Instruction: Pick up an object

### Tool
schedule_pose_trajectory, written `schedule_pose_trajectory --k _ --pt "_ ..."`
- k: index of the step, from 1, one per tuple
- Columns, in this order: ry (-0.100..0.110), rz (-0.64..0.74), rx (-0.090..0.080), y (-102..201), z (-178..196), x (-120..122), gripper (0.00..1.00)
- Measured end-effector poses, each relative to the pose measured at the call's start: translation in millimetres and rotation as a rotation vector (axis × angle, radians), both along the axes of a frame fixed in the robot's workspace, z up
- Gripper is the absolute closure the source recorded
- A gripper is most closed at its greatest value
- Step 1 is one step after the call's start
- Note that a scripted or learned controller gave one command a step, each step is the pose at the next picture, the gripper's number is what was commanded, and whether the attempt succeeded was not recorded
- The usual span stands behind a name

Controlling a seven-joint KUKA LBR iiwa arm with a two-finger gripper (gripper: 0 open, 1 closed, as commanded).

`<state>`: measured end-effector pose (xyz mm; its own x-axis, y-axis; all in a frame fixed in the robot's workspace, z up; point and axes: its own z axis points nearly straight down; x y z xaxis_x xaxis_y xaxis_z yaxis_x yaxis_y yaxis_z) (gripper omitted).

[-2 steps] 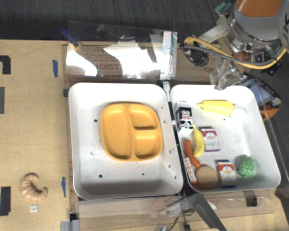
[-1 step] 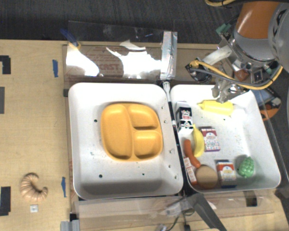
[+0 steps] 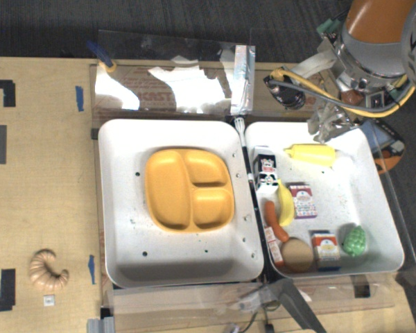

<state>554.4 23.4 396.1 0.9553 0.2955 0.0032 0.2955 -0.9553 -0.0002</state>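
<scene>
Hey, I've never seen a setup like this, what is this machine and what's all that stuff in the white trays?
It is a robot arm, grey with an orange band, seen from one camera above the bench. Its gripper hangs over the far edge of the right bin with nothing visibly in it. That bin holds toy food: a corn cob, banana, sausage, green ball and small cartons. The left bin holds a yellow divided plate. A toy croissant lies outside on the bench.

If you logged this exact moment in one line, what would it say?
arm: over right white bin's far corner | gripper: above yellow corn-shaped toy, nothing held | left bin: yellow divided plate
</scene>
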Motion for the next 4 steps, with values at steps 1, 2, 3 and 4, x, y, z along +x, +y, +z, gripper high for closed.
schedule_pose_trajectory --k 1,2,3,4 --pt "0.006 -0.099 -0.001 11.0 -36.6 1.2 1.0" --pt "0.001 -0.054 -0.001 -49.5 12.0 -22.0 1.0" --pt "0.002 0.073 -0.001 -34.4 54.4 -71.6 1.0" --pt "0.002 0.093 -0.002 -3.2 59.4 -74.3 1.0"
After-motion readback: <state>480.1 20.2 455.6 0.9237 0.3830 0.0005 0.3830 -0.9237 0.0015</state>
